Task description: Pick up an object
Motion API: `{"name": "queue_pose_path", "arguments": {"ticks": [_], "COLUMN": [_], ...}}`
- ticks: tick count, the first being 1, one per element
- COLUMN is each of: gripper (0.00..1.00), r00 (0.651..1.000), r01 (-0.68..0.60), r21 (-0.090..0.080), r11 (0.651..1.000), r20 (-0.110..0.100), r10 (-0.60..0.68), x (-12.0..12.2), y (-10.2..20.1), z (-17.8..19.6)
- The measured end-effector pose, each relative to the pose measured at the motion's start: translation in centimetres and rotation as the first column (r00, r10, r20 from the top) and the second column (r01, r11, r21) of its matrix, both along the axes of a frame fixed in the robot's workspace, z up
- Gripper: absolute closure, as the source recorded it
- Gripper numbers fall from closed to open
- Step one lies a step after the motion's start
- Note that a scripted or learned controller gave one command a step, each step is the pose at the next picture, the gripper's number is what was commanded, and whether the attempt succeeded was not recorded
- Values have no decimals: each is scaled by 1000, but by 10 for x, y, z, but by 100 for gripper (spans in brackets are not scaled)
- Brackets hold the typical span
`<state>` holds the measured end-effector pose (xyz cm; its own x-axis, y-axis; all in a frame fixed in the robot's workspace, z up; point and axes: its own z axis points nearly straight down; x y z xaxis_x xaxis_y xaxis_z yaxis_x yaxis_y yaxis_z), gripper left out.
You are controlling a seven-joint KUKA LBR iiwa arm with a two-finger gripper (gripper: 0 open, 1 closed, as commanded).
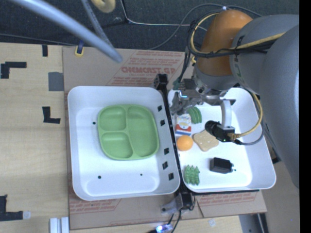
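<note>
Green tray (129,131): lying well off to the gripper's left, alone in the left bin (82,178); its compartments are sitting bare.

Gripper (182,102): hanging low over the near-left corner of the right bin (260,178), just beside the divider. Its tip is lost against the clutter, so I cannot tell whether it is released or clenched, and nothing is visibly caught in it.

Small carton (183,124): sitting directly below the gripper, white with red and blue print. Judging by looks, it is light and boxy, likely to crush a little; taking it across the flat sides seems best.

Green pod (195,114): lying just right of the carton, close under the gripper; slim and probably slippery.

Orange ball (184,143): resting further below; round, liable to roll away.

Toast piece (205,141): lying to the gripper's lower right; flat, hard to get under.

Black block (221,165): sitting farthest off, lower right; stiff, easy edges.
</note>
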<state>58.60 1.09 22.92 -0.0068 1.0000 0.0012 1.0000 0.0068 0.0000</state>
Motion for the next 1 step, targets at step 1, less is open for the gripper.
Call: {"name": "queue_pose_path", "arguments": {"ticks": [1], "gripper": [100], "r00": [1000], "r01": [1], "r21": [0], "r11": [1000], "r20": [0], "r10": [-1], "x": [13], "y": [48], "z": [8]}}
